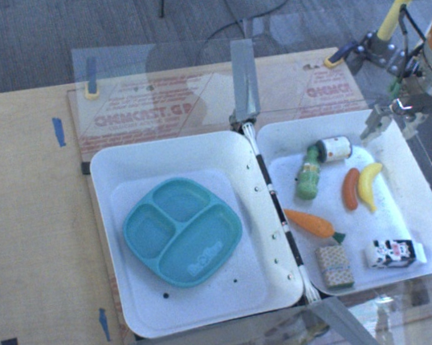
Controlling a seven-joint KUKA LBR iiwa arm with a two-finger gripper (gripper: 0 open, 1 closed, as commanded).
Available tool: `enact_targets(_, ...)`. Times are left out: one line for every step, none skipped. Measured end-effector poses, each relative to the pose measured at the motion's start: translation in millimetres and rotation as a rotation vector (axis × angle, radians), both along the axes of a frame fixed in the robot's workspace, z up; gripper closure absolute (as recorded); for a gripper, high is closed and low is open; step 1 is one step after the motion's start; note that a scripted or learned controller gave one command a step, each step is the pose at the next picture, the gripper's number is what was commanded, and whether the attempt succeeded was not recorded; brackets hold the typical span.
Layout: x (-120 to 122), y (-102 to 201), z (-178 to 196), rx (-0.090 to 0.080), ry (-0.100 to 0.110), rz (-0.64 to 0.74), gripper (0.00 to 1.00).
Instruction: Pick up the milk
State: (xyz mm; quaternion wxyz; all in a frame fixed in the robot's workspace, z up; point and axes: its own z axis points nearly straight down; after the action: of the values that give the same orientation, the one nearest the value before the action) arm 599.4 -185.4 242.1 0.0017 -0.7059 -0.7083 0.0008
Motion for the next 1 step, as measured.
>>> enact_targets(31.9, 29.6, -147.1, -0.002, -0.006, 0.141, 0.0)
